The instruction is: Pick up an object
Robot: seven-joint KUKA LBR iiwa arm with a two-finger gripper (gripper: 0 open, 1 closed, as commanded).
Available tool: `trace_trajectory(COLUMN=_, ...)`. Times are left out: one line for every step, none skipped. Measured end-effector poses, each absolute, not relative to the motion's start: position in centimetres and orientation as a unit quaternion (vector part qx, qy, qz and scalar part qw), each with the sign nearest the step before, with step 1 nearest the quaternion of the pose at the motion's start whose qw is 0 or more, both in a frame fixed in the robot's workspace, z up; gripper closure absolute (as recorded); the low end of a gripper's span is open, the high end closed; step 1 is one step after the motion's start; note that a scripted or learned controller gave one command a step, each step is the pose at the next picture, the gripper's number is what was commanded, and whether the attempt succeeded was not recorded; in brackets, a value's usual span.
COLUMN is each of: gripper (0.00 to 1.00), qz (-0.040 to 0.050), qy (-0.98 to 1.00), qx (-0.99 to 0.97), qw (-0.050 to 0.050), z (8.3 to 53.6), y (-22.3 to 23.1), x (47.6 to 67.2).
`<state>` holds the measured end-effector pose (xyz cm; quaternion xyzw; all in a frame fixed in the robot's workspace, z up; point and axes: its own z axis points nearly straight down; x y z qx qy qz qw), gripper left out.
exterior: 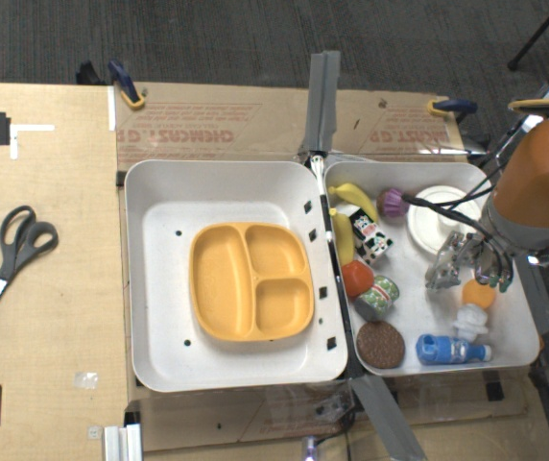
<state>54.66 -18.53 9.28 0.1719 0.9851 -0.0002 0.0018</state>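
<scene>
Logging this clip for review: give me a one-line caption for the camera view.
KUKA arm's gripper low in the cluttered right bin near a white plate; yellow divided tray in left bin.

The right bin (519, 349) holds a crowd of small things. A banana (349, 200) lies along its left wall, with a black-and-white cow toy (369, 235) just beside it. A purple piece (393, 201) sits near a white plate (438, 219) at the back. Below the cow are a red-orange ball (357, 279), a green can (379, 296) on its side, and a brown disc (381, 344) at the front. A blue bottle (452, 351) lies flat along the front wall, and a white bottle with an orange top (473, 307) is tilted just above it.
</scene>
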Motion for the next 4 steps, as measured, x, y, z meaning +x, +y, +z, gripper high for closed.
trace_trajectory(gripper=0.00, qz=-0.0001, qy=0.985, qx=0.172, qw=0.001, z=9.3, y=-18.5, x=54.7)
trace_trajectory(gripper=0.00, qz=-0.0003, qy=0.981, qx=0.192, qw=0.002, z=9.3, y=-22.2, x=56.0)
trace_trajectory(gripper=1.00, qz=-0.0005, qy=0.981, qx=0.192, qw=0.005, z=10.4, y=-22.1, x=56.3)
trace_trajectory(gripper=0.00, qz=-0.0004, qy=0.981, qx=0.192, qw=0.005, z=10.4, y=-22.1, x=56.2)
